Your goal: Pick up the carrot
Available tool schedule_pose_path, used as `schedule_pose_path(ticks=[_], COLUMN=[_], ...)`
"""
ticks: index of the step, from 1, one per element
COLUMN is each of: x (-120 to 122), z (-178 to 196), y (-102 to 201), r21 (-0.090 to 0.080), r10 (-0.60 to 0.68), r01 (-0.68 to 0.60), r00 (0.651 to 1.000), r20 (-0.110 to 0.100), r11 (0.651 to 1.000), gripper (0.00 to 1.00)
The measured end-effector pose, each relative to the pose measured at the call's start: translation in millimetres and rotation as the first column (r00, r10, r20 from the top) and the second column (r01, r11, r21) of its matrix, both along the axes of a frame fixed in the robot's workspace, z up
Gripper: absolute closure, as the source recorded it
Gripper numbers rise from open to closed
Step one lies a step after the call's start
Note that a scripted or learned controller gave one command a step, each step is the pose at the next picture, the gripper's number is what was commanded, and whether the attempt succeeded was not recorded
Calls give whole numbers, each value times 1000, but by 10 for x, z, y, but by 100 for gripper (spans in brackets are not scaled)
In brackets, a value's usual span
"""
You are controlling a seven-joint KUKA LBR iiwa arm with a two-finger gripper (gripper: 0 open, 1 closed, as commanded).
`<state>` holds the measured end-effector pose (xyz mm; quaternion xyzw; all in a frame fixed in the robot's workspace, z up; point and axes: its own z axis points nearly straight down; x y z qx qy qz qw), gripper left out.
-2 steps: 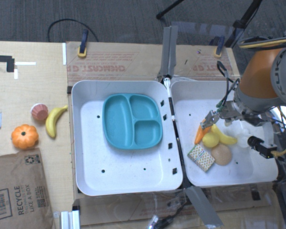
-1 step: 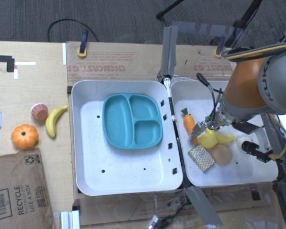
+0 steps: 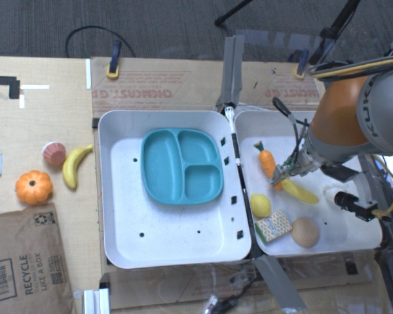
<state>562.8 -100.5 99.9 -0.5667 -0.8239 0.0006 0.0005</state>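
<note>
Your claw (image 3: 280,175) sits low in the right bin (image 3: 327,237), just right of the carrot (image 3: 267,163). Its finger state cannot be told.

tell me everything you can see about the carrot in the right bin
The carrot is small and orange with a green leafy top, smooth like a plastic toy. It lies flat on the right bin's white floor near the left wall, top pointing up the view, tip toward the gripper, which sits just at its lower end. Whether they touch cannot be told. A yellow banana lies close by.
</note>
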Motion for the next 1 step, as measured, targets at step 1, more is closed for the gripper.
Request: schedule_pose_path(ticks=[1], x=[43], z=[913], y=[663], r21=[-1], r10=[400], r01=[-400], r00=[916], r20=[2], r11=[916], gripper=[100])
